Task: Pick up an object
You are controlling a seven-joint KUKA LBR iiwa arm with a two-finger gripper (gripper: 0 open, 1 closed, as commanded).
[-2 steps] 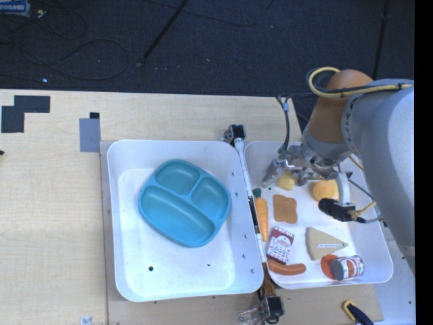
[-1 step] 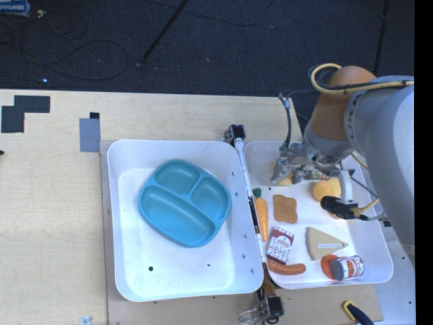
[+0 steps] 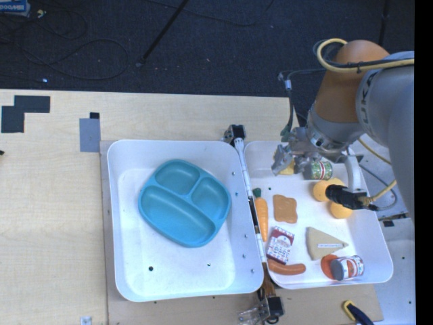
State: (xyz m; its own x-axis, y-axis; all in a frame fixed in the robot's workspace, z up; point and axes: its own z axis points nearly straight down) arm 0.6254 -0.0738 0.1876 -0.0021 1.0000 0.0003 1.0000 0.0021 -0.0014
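Camera view: one blue plate [image 3: 183, 202], one carrot [image 3: 262, 215], one sausage [image 3: 287, 269]; gripper [image 3: 295, 156] state unclear.

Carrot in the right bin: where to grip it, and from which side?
Grip the carrot across its narrow width near mid-length, coming straight down from above. It lies flat and long along the bin's left wall, so the finger on that side has little room; the toast slice sits apart on the other side.
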